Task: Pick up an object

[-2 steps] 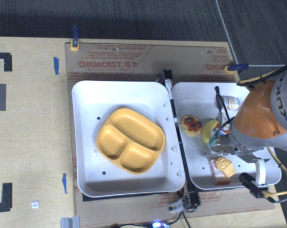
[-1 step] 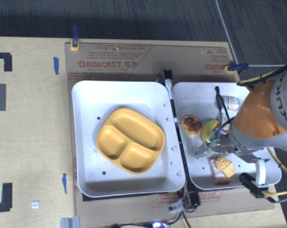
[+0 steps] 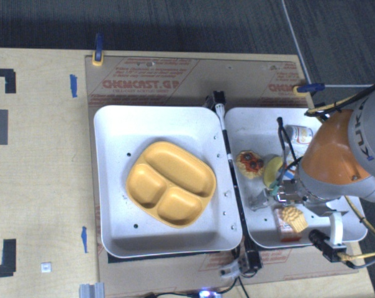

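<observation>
Camera view, read from the left, gives us the wooden counter (image 3: 38, 185), then the left bin (image 3: 113, 129) with a yellow three-part tray (image 3: 170, 183) lying well inside it, untouched. Across the divider, the right bin (image 3: 249, 121) holds the candidates: a small red-and-yellow item (image 3: 250, 162), a yellow-green piece (image 3: 273, 168) just beside it, a waffle-patterned snack (image 3: 292, 216) lower down, and a white can-like object (image 3: 300, 133) near the far wall. Our tool (image 3: 275, 193) sits low among these, just beside the yellow-green piece, under the orange-banded arm (image 3: 336, 157); we cannot tell how it stands, or whether it has anything. We judge the risk to be crowding: with items this close, the tool could nudge a neighbour or close on two at once, and the lift would come up bare.
</observation>
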Controlling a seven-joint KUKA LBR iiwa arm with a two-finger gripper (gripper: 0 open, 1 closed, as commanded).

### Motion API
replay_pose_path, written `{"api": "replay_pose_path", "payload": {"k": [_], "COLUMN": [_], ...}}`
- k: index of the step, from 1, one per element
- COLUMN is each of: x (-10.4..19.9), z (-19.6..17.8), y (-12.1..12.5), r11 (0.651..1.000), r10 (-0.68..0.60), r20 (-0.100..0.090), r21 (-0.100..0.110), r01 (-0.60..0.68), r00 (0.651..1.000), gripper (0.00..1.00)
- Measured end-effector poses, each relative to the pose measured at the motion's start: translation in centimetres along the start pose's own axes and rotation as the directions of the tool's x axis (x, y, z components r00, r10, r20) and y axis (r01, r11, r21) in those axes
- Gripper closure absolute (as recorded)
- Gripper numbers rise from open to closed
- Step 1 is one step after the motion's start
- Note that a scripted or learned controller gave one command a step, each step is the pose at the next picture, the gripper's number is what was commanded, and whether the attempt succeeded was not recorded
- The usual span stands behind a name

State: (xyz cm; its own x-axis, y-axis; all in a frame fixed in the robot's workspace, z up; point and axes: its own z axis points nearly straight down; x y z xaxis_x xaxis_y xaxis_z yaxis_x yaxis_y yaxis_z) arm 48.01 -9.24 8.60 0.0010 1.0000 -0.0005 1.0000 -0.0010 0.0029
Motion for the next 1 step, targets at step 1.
{"api": "replay_pose_path", "payload": {"k": [1], "x": [-0.03], "z": [-1.08], "y": [0.22], "r11": [1.000], "r10": [0.001], "r20": [0.002], "r21": [-0.007], "r01": [-0.001], "r00": [1.000], "gripper": [1.00]}}
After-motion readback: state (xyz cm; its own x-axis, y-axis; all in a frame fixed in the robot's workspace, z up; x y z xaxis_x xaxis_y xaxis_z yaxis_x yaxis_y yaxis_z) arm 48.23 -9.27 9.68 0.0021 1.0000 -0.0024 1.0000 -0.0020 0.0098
